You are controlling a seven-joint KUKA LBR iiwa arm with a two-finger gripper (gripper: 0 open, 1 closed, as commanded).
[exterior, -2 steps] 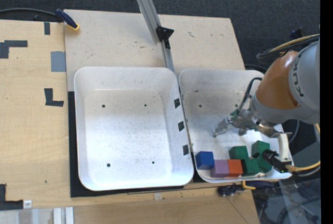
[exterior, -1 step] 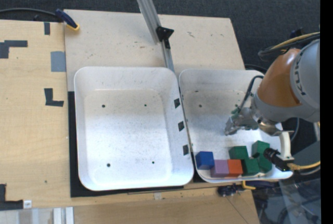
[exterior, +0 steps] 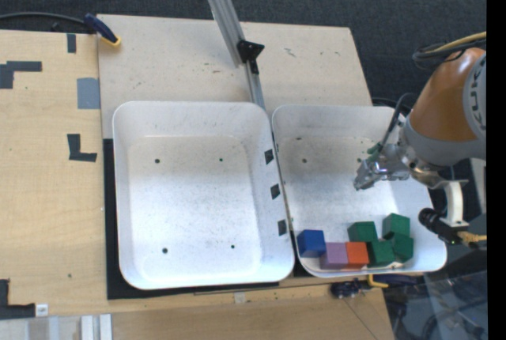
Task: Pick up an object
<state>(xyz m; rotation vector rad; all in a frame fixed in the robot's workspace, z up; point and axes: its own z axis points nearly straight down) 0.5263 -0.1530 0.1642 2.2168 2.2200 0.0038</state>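
Worktop (exterior: pixel 198 62) pale wood, two white bins abreast | camera view: tool (exterior: pixel 368 175) above right bin (exterior: pixel 316 129) floor, grip state impossible to tell, nothing seen between fingers | blocks clustered at right bin's near edge, blue block (exterior: pixel 311 242) leftmost, apart from tool | likely light, rigid, flat-sided; best pinched across opposite faces.

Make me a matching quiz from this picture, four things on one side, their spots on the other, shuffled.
Things:
1. blue block
2. orange block
3. gripper
4. clamp

Places:
A. over the right bin's middle
B. bench's far left corner
C. nearest the bins' divider
D. between purple block and green blocks

Pairs: 1-C, 2-D, 3-A, 4-B
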